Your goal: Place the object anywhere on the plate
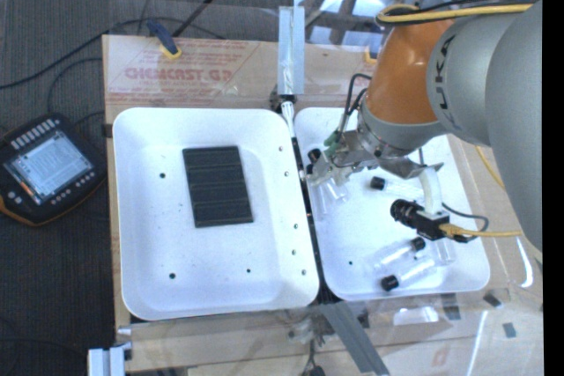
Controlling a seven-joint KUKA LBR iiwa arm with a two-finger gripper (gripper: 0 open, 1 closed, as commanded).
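Gripper (339, 156): low over the right bin (467, 277), near its upper-left corner; whether it grips anything cannot be told. Arm (441, 66): grey with orange band, reaching in above the right bin. Clear plastic objects (410, 264): several with black caps, scattered in the right bin, mostly toward its lower edge. Dark ribbed plate (218, 186): flat in the middle of the left bin (141, 277), well apart from the gripper. Handheld controller (46, 167): left of the left bin.
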